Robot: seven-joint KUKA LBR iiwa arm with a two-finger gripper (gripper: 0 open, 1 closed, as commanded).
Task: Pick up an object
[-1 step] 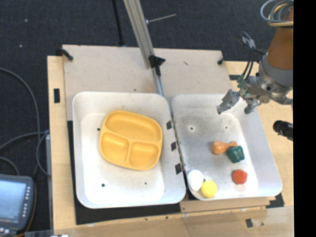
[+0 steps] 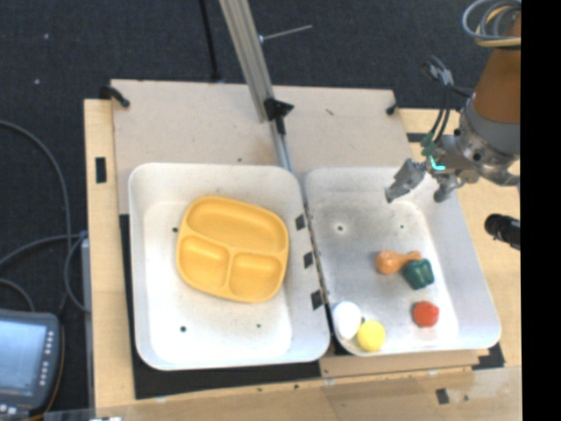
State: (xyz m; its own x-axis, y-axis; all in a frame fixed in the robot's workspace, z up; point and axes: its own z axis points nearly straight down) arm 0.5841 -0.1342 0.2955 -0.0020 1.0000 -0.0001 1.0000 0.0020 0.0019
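The right bin [image 2: 351, 209] holds an orange pear-shaped toy [image 2: 394, 260], a green pepper-like toy [image 2: 418, 273] touching it, a red ball [image 2: 425, 314], a yellow ball [image 2: 371, 334] and a white ball [image 2: 347, 317] at the front edge. My gripper [image 2: 423, 186] hangs above the bin's far right corner, well behind the toys. Its two grey fingers [image 2: 405, 181] are spread apart with nothing between them.
The left bin [image 2: 149, 235] carries a yellow divided plate [image 2: 232, 247]. A slanted aluminium post [image 2: 250, 51] rises from the bench behind the bins. Cables and a small screen [image 2: 26, 358] lie off the bench at the left.
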